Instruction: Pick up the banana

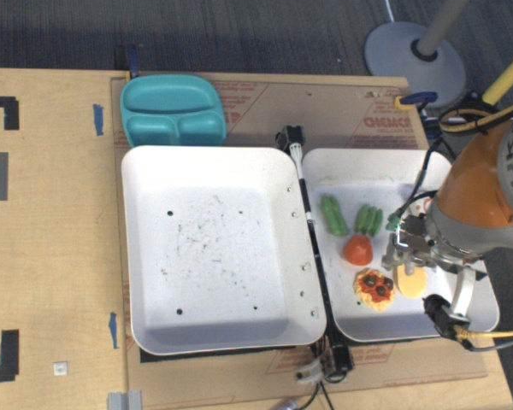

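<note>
In the right bin point(350, 327), toward its 4 o'clock corner, the pincer point(404, 261) hangs directly over the banana point(413, 282), whose yellow shows just below at 6 o'clock. How wide the pincer stands cannot be told. A pizza slice toy point(374, 289) lies at the banana's 9 o'clock.

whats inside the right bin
The right bin holds two green vegetables, a tomato, a small pizza and a yellow piece under the gripper, which covers its top.
</note>
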`<state>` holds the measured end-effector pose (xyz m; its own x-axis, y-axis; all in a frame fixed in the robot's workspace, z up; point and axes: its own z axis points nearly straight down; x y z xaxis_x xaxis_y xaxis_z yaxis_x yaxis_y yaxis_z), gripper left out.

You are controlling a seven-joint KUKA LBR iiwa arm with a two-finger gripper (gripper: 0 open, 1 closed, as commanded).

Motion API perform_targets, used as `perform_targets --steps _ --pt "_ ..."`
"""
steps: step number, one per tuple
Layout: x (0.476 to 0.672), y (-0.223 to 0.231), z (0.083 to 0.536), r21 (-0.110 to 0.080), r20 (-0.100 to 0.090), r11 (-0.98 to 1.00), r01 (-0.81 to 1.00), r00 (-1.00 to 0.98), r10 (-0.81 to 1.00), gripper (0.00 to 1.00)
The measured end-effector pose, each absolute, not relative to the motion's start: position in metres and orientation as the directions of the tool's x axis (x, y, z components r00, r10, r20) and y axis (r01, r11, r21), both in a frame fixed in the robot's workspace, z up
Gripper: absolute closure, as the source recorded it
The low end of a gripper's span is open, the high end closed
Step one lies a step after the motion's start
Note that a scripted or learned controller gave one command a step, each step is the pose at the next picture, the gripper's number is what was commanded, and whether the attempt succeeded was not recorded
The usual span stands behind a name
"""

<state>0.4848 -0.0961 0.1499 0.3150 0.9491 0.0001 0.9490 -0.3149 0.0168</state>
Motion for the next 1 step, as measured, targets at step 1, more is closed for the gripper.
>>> perform_targets --steps 1 --pt "0.4915 0.0012 0.1844 -0.001 0.000 -0.488 0.873 0.488 0.873 1.00"
